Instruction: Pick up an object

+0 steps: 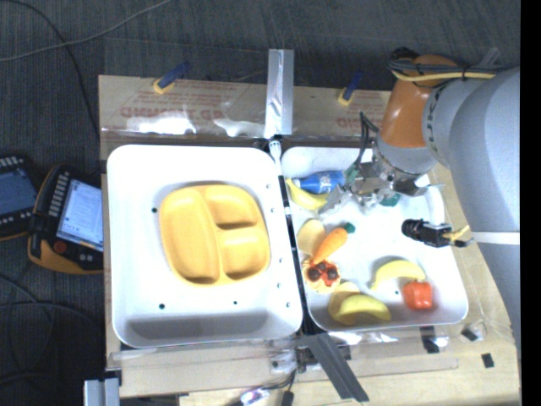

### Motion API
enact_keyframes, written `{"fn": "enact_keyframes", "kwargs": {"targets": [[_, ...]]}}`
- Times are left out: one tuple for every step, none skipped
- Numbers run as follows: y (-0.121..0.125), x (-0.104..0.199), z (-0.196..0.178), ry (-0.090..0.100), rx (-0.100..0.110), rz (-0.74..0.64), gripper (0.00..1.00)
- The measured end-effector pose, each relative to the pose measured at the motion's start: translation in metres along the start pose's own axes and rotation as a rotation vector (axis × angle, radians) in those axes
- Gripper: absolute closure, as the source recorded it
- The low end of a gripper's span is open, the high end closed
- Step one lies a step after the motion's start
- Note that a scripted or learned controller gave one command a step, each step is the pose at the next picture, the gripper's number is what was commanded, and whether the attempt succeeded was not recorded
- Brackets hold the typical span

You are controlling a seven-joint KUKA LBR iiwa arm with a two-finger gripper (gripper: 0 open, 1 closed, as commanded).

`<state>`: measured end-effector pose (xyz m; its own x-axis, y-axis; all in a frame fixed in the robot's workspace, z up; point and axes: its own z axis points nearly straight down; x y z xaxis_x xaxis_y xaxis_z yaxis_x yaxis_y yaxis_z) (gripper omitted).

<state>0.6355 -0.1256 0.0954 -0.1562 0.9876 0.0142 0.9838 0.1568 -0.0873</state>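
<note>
Dark carpet surrounds your desk; the hand hovers low at the far side of the right white bin, its spread I cannot tell. Just near-left lies the orange plastic carrot; centre over it and descend straight before closing.

I see the bench as a pale board on dark carpet. Two shallow white bins sit on it side by side, touching: the left bin and the right bin. Along the far edge lie crinkled clear plastic sheeting and two small clamps.
</note>
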Motion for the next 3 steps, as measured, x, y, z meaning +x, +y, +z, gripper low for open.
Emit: {"fn": "enact_keyframes", "kwargs": {"targets": [[-0.035,0.030,0.008,-0.032,-0.098,-0.189,0.00],[-0.091,0.011,0.012,-0.045,-0.096,-0.493,0.00],[-0.090,0.013,0.002,-0.042,-0.101,-0.494,1.00]]}}
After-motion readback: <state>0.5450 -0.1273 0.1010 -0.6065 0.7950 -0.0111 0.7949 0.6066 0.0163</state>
